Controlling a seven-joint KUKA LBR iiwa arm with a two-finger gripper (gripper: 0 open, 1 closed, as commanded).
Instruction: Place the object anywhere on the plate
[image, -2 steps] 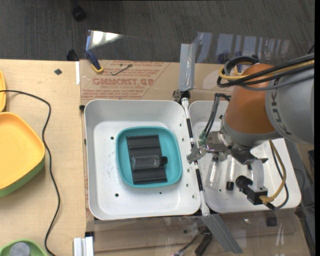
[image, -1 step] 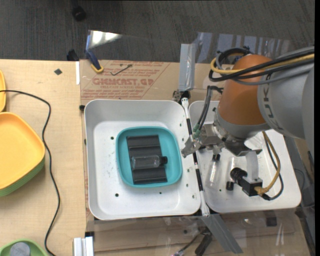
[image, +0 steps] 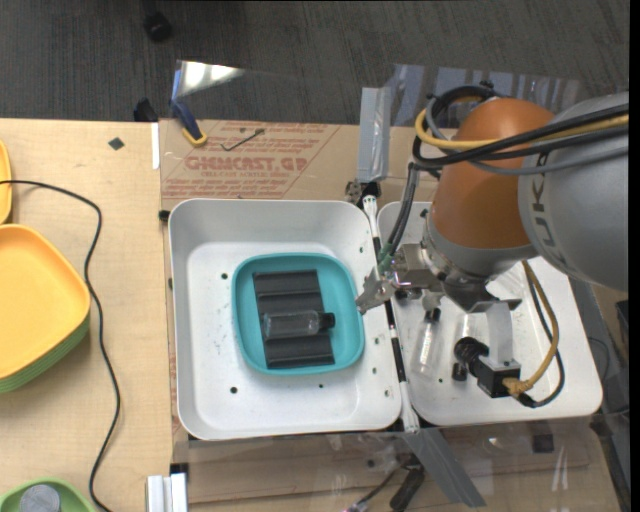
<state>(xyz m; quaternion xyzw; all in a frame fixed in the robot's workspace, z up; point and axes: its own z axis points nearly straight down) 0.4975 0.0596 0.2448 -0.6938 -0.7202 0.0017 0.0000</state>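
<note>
One small clear vial (image: 296, 324) on the teal plate (image: 345, 345) looks light and slick, best pinched mid-body; I cannot tell the gripper (image: 385, 288) state.

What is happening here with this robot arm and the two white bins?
A grey and orange robot arm reaches in over the right bin, its gripper near the wall between the two bins. In the left bin lies a teal plate, and a dark ribbed object already rests on it, apart from the gripper. The placing looks done.

Dark grey carpet floor (image: 300, 40); light wood bench (image: 80, 160); brown cardboard sheet (image: 250, 160).
</note>
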